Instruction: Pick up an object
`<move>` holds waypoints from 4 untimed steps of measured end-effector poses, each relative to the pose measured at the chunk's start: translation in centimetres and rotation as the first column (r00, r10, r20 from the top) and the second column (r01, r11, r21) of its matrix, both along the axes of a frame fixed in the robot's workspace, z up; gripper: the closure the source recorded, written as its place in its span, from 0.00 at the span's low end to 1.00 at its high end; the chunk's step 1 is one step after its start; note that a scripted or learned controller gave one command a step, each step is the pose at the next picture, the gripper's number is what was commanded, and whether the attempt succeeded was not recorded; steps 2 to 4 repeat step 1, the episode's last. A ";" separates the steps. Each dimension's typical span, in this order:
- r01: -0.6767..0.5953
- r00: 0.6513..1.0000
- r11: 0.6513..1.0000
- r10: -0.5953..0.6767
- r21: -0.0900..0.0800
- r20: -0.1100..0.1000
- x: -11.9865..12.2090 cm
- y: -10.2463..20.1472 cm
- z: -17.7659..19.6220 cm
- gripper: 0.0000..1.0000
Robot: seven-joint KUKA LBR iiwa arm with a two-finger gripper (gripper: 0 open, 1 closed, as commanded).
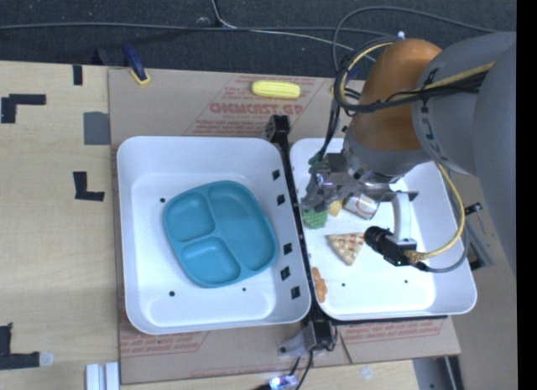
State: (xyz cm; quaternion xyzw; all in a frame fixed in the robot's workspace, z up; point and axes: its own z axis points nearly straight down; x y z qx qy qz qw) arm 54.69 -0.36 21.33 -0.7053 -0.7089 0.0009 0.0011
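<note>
My gripper (322, 195) hangs low over the left side of the right bin (436, 296), right above a small green object (315, 218). Beside it lie a little yellow piece (336, 208) and a silvery can-like item (362, 205). A pizza-slice toy (346, 247) rests just in front of them, and a small orange piece (318, 283) lies near the bin's front left corner. The grey arm with its orange band (394, 103) covers the back of this bin.
The left bin (143, 296) holds a blue divided plate (220, 232). A yellow corn-like toy (275, 89) lies on the cardboard behind the bins. A black connector and yellow cable (394, 247) hang off the arm over the right bin.
</note>
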 end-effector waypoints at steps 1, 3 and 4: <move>-0.002 1.000 1.000 0.002 0.000 0.000 0.2 5.5 -0.6 1.00; -0.002 1.000 1.000 0.002 0.000 0.000 0.2 5.5 -0.6 1.00; -0.002 1.000 1.000 0.002 0.000 0.000 0.2 5.5 -0.6 1.00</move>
